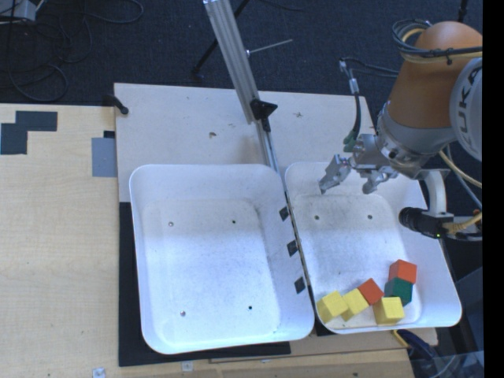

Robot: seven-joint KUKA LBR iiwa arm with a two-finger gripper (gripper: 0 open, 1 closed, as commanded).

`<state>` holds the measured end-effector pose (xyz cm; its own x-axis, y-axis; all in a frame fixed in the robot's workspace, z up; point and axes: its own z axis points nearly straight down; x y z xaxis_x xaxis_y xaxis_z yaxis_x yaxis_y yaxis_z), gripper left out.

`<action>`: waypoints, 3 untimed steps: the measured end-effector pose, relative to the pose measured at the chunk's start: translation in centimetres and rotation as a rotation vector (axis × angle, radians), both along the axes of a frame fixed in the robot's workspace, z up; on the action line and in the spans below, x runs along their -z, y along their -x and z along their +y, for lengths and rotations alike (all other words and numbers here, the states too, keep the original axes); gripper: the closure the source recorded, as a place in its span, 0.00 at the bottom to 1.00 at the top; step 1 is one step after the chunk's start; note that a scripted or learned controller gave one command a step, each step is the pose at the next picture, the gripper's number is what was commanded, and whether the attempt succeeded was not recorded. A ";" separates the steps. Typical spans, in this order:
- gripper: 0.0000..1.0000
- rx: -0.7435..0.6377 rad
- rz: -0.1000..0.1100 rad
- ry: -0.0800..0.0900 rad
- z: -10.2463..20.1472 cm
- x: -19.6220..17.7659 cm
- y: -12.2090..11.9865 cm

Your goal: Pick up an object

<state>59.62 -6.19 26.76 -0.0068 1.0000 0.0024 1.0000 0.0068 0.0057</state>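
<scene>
Pincer [352, 178] sits above the far edge of the right bin [346, 219], two fingers splayed apart, nothing between them. One finger [331, 177] angles toward the divider side, the other [372, 183] sits closer to the arm. Grey wrist and orange band [433, 69] come in from the right, above the bin's far right corner.

Camera view, one pass. Candidate objects are all bunched in the near right corner of the right bin: a yellow block [332, 304] touching a second yellow block [355, 301], an orange-red block [371, 291] just beside that, a third yellow block [388, 310] at the near rim, a green block [400, 290] with a red block [403, 272] resting on or against it; stacked or only touching, cannot tell. Left bin [205, 258] shows bare white floor with a few dark specks.

Key relation: cluster lies toward the camera from the pincer and slightly to the arm's side, well apart, with bare bin floor between. Cluster's long axis runs roughly along the near rim, left to right. Red block is the nearest piece to the pincer along that line.

Judgement: approach stage, no grasp yet. Next move likely needs a travel toward the near corner, then a descent. Risk: blocks are packed tight and close to the bin wall, so fingers may land on two at once or hit the rim.
</scene>
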 end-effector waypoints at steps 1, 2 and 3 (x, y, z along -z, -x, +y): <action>0.00 0.008 0.012 0.002 -1.4 0.9 5.0; 0.00 0.006 0.003 0.002 -0.2 -4.0 5.6; 0.00 0.005 0.008 0.003 0.2 -2.4 3.7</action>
